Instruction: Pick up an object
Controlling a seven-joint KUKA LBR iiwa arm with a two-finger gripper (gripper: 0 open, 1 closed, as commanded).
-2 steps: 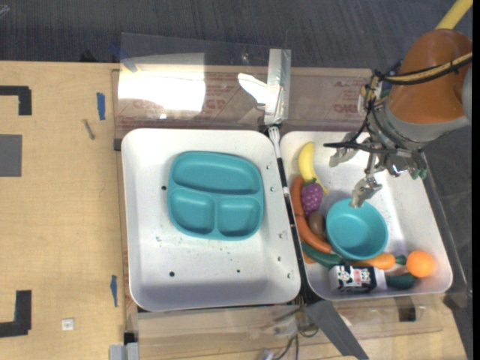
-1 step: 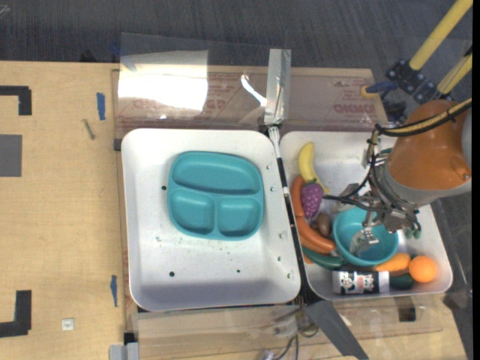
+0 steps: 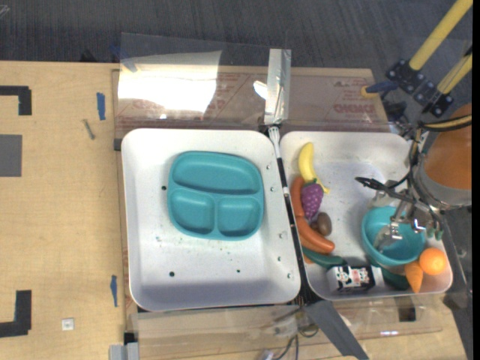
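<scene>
The right bin (image 3: pixel 352 152) holds several toy foods. A yellow banana (image 3: pixel 306 161), purple grapes (image 3: pixel 312 199), a small brown fruit (image 3: pixel 323 223) and an orange-red sausage (image 3: pixel 313 235) lie along its left wall. A black-and-white carton (image 3: pixel 352 277) lies at the front. A teal bowl (image 3: pixel 381 252) sits at the right, with an orange (image 3: pixel 433 262) and a carrot piece (image 3: pixel 414 278) beside it. My gripper (image 3: pixel 401 223) hangs over the bowl's upper right rim, with cables around it. Nothing shows as held by it.
The left bin (image 3: pixel 142 223) carries a teal divided plate (image 3: pixel 216 193). A clear upright panel (image 3: pixel 277 85) stands behind the gap between the bins. A green item (image 3: pixel 324 259) pokes out under the sausage. Yellow struts (image 3: pixel 442 28) cross the top right.
</scene>
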